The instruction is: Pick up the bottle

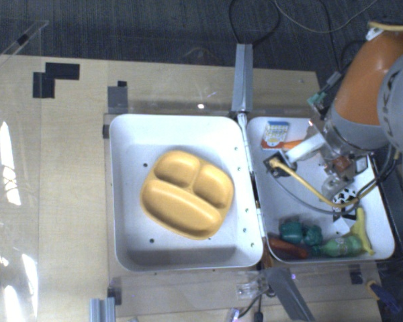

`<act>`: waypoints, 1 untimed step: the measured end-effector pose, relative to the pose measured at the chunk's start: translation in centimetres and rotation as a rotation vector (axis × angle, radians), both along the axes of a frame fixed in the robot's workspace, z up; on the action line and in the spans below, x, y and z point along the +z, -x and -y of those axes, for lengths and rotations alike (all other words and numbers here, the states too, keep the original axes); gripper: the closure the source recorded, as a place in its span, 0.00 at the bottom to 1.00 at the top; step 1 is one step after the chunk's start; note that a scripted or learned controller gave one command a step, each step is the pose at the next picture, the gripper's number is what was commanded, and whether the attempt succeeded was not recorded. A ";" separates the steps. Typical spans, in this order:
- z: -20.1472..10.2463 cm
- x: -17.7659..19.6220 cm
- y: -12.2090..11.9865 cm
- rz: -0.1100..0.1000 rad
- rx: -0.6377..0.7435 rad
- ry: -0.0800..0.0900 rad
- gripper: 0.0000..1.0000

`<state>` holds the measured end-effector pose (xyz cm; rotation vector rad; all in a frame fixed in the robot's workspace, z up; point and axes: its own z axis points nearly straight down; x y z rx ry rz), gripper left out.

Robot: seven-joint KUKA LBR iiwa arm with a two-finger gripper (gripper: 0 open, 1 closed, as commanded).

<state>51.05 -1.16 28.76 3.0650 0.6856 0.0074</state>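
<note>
Tool (338,180): being held over the right bin (383,247); finger state cannot be told.
Card (276,133): printing is being seen, unreadable.

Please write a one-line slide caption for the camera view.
End effector above the right bin; yellow object in the left bin.

two white bins (121,180) (side by side), one yellow tray (187,193)

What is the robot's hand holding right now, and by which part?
It cannot be told: the hand hangs above the right bin, mostly hidden beneath the arm.
</note>
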 end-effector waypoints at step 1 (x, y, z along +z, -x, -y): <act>-6.3 -10.4 1.8 -0.006 -0.181 -0.002 0.00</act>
